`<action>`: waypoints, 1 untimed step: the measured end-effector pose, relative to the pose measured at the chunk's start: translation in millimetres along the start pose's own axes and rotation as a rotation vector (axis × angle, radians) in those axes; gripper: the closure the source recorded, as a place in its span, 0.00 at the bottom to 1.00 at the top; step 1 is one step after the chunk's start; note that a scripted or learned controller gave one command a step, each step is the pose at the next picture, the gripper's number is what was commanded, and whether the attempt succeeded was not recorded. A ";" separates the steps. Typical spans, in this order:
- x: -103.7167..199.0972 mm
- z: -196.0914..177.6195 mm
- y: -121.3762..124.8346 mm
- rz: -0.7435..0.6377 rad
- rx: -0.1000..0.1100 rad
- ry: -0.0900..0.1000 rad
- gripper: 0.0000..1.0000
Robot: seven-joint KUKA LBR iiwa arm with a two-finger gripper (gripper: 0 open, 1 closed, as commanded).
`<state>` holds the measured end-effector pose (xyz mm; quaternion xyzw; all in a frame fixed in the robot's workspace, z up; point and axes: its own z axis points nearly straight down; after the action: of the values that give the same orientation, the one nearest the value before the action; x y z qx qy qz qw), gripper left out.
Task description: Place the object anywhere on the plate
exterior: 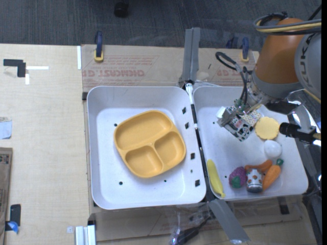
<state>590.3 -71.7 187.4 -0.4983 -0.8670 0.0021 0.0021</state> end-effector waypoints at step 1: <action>-0.1 -0.2 0.0 0.000 0.000 0.000 0.00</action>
<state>590.4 -71.7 187.6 -0.4984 -0.8670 0.0021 0.0019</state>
